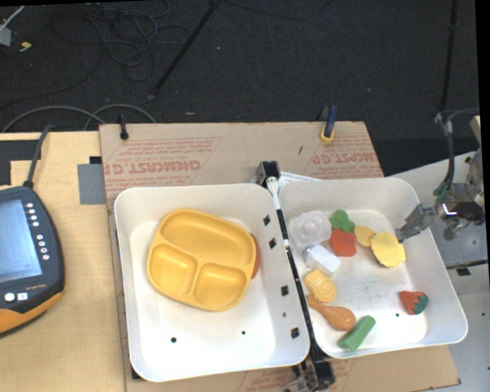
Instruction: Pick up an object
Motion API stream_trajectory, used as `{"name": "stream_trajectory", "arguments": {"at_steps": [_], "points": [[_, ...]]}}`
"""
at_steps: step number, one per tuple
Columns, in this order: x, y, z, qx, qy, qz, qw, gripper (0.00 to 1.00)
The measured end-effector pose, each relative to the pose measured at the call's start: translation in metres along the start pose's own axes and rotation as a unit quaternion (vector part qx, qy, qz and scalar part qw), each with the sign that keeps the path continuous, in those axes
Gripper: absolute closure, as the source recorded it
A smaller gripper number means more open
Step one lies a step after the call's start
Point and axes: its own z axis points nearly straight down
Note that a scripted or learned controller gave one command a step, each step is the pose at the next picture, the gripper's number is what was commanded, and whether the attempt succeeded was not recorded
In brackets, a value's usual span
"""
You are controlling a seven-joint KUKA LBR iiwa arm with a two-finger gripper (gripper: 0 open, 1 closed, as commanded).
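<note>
Camera view, cardboard-covered bench (226,155), two white bins (146,335), dark cabled floor behind, hand (410,223) state unclear.

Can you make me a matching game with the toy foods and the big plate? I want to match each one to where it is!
Things:
1. yellow divided plate
2. strawberry
3. green pickle
4. drumstick

Places:
A. right bin, near its front edge
B. left bin
C. right bin, just left of the green pickle
D. right bin, near its right wall

Pairs: 1-B, 2-D, 3-A, 4-C
</note>
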Motion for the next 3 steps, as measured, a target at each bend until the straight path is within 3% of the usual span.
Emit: {"name": "stream_trajectory", "arguments": {"at_steps": [1,2,3], "points": [[-0.001,0.0,-0.007,0.003,0.001,0.0,1.0,1.0],[0.111,0.001,-0.029,-0.001,0.001,-0.006,1.0,1.0],[0.17,-0.041,-0.112,-0.004,-0.001,-0.003,1.0,1.0]]}}
